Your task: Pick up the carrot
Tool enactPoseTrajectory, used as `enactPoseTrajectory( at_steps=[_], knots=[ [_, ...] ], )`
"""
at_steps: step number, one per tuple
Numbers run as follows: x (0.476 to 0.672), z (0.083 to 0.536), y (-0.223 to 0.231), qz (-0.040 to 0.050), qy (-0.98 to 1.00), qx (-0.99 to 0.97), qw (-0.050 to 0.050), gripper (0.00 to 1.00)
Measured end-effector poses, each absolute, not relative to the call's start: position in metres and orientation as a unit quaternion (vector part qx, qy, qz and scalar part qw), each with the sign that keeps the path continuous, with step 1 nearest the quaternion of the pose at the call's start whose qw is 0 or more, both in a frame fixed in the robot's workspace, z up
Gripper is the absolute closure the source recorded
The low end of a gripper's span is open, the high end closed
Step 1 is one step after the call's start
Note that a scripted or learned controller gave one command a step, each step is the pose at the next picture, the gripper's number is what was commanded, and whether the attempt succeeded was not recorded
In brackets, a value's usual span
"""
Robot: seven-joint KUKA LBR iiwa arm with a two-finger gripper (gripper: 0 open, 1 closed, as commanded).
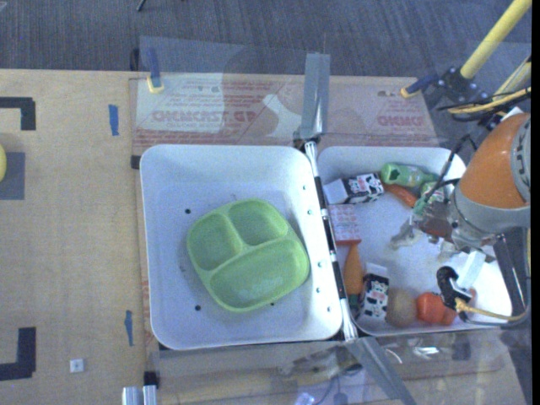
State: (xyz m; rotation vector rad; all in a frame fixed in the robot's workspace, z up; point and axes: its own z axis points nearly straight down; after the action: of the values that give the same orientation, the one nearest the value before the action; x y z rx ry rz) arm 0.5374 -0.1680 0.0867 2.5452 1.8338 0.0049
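The carrot (pixel 352 270) is a short orange piece lying lengthwise against the left wall of the right bin (pixel 498 289), between a red-and-white packet and a cow-print carton. My gripper (pixel 407 233) hangs over the middle of the right bin, to the right of the carrot and a little farther back, apart from it. The grey wrist and orange band (pixel 494 175) reach in from the right and hide part of the bin floor.
The right bin also holds a red-and-white packet (pixel 342 220), two cow-print cartons (pixel 364 186) (pixel 374 295), a green item (pixel 407 174), another orange piece (pixel 403 197), a brown potato-like lump (pixel 402 308) and a red-orange item (pixel 434 308). A green divided plate (pixel 247 254) sits in the left bin (pixel 169 184).
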Motion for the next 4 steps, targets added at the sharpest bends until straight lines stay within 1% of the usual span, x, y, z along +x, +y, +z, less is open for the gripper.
enactPoseTrajectory(
  at_steps=[1, 2, 3, 4],
  knots=[
    [0.595, 0.086, -0.173, 0.0002, 0.516, 0.857, 0.001, 0.00],
    [0.595, 0.086, -0.173, 0.0002, 0.515, 0.857, 0.001, 0.00],
    [0.596, 0.097, -0.173, 0.0007, 0.517, 0.856, 0.002, 1.00],
    [0.597, 0.107, -0.172, 0.0004, 0.518, 0.856, 0.002, 1.00]
  ],
)
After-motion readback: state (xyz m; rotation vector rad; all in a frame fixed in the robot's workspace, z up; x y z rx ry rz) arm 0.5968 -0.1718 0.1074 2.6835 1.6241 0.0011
